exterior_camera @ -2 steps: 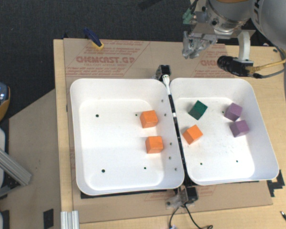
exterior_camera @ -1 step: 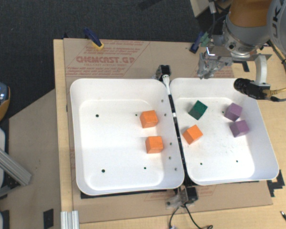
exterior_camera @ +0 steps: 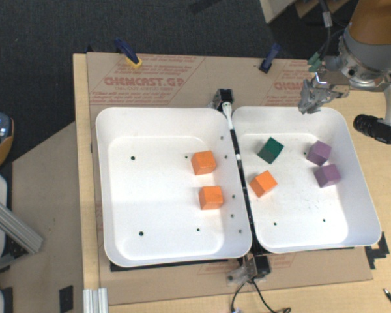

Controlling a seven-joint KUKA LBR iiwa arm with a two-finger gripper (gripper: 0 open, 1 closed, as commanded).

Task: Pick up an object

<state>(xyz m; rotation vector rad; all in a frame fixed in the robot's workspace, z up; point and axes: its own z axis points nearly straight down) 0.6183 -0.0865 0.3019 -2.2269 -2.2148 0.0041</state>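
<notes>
So the gripper (exterior_camera: 311, 104) is hanging over the far rim of the right bin (exterior_camera: 358, 230), up near its far right corner, and honestly we can't tell how it's set, it's too small and blurry from here. Nothing visible in it as far as we can make out. Above it there's the grey wrist and the orange band of the arm (exterior_camera: 373, 18) coming in from the far right.

In that same bin we've got a green cube (exterior_camera: 270, 150) nearest the gripper, an orange cube (exterior_camera: 263, 183) just near-left of it, and two purple cubes (exterior_camera: 318, 152) (exterior_camera: 327, 174) over on the right, close together. The left bin (exterior_camera: 117, 240) has two more orange cubes (exterior_camera: 204, 162) (exterior_camera: 210, 197), one behind the other, toward its right side.
</notes>
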